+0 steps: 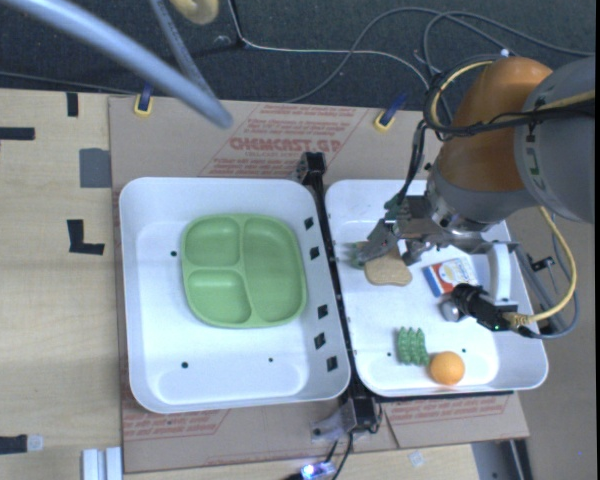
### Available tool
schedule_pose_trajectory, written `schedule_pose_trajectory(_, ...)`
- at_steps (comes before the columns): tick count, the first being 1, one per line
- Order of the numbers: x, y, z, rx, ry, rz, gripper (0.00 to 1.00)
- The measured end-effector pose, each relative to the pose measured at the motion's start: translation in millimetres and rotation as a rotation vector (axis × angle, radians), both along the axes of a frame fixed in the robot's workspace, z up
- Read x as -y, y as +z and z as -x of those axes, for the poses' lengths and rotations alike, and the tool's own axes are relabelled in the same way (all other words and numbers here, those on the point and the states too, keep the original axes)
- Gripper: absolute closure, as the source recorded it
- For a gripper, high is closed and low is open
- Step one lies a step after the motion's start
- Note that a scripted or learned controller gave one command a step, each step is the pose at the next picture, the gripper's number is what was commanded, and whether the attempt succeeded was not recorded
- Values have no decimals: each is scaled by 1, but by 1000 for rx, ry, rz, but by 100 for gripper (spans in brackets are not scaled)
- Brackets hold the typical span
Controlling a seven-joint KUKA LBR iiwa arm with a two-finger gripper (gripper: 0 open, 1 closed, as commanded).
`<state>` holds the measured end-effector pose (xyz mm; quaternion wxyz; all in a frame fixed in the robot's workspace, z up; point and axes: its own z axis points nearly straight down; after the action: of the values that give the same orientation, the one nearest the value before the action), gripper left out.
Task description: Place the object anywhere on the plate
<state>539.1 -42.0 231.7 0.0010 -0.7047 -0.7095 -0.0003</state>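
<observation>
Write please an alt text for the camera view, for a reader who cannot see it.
A grey robot arm's claw hangs low in the right bin, right beside a flat tan piece. The same bin holds a small green object, an orange ball and a small packet. A green divided plate lies in the left bin.

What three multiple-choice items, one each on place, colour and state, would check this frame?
1. Where is the green plate?
A. left bin
B. right bin
C. on the cardboard

2. What colour is the round fruit?
A. purple
B. orange
C. blue

3. What lies on the plate?
A. nothing
B. the tan piece
C. the fruit

Answers:
1 A: it sits in the left bin.
2 B: it is orange, near the right bin's front edge.
3 A: all compartments are bare; the tan piece lies by the gripper.
</observation>
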Motion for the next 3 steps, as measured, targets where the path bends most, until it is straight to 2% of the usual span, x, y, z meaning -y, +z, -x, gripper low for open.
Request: schedule_pose_trajectory(3,-171,3,32,-2,1,1,100)
